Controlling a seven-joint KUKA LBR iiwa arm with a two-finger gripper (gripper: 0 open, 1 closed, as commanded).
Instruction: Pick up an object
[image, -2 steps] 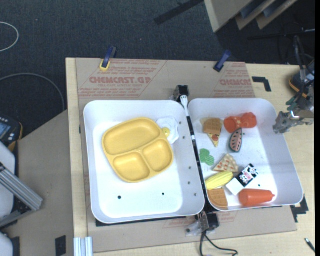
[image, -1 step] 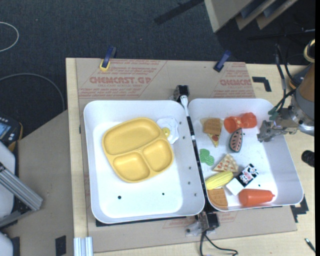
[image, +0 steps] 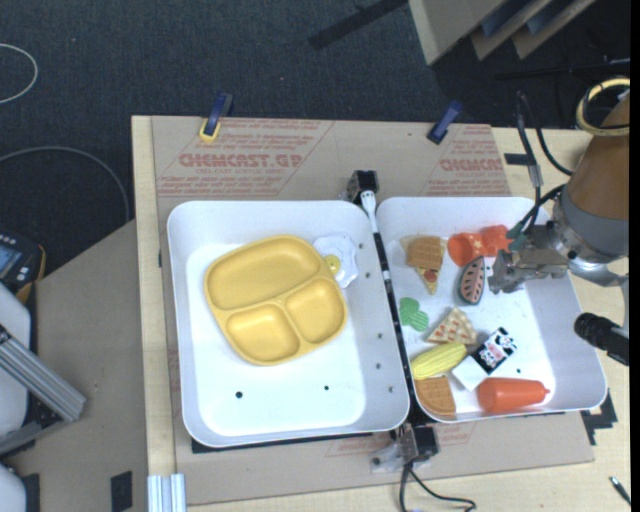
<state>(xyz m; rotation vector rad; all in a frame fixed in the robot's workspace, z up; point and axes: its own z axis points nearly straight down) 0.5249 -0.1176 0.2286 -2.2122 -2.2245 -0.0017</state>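
On the tabletop (image: 150, 300), the left bin (image: 190, 330) held a yellow divided plate (image: 275, 297) with a small clear piece (image: 337, 252) touching its upper right rim. Right of that plate, past the seam between the bins, the right bin (image: 560, 330) carried the toy food: a pizza slice (image: 426, 257), a green piece (image: 413, 314), a waffle wedge (image: 455, 326), a corn cob (image: 438, 359), a bread slice (image: 436, 396) and a watermelon slice (image: 471, 282). Farther right of the plate lay a red-orange piece (image: 478, 243), a black-and-white block (image: 492, 350) and a carrot (image: 513, 393). The hand (image: 508, 272) (nothing visibly between its fingers) hovered just beside the watermelon slice; whether it was open or closed could not be told.
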